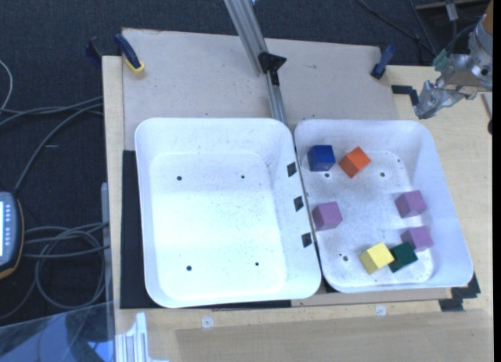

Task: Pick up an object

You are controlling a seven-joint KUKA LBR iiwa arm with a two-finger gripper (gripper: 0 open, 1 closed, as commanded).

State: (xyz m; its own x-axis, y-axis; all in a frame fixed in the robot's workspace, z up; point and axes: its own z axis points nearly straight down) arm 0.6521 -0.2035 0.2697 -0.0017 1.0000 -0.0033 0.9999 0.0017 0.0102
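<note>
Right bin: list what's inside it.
The right bin holds seven blocks: blue, orange, three purple, yellow, green. The yellow block partly covers the green one.

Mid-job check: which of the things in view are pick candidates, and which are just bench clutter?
Job:
blue cube
orange cube
three purple cubes
yellow cube
green cube
gripper, beyond the right bin's far corner

Lying about:
left bin
clamps
floor cables
</note>
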